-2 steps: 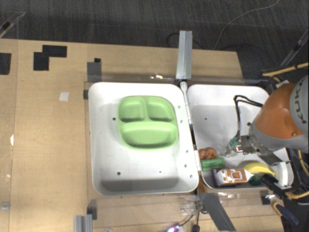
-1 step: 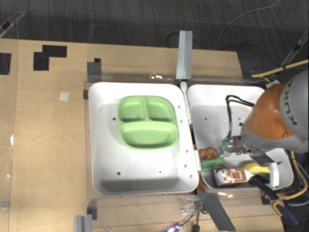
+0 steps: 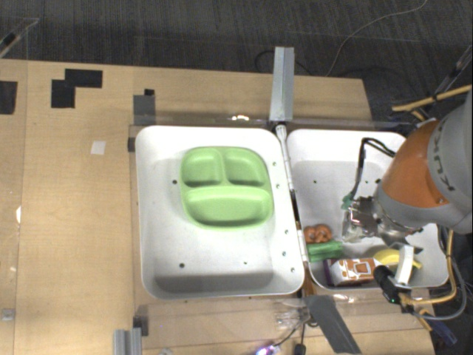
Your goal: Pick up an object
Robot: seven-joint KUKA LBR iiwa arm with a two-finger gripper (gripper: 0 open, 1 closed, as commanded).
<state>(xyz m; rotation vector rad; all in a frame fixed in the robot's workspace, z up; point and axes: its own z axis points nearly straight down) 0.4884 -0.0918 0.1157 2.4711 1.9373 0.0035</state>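
Low in the right bin (image 3: 325,170), the hand (image 3: 357,224), grip unclear, hovers beside a brownish lump (image 3: 318,234).

- Green divided plate (image 3: 225,185) in white left bin (image 3: 151,220).
- White right bin (image 3: 325,165): reddish-brown lump (image 3: 319,233), green stick (image 3: 325,251), brown-and-white carton (image 3: 353,271), yellow item (image 3: 390,257).
- Tan table (image 3: 66,220), black patches.

Bulky grey robot arm (image 3: 451,154) with a broad orange band (image 3: 408,174) above the wrist, black cable (image 3: 362,170) looping alongside, ending in a small metallic gripper (image 3: 356,220).
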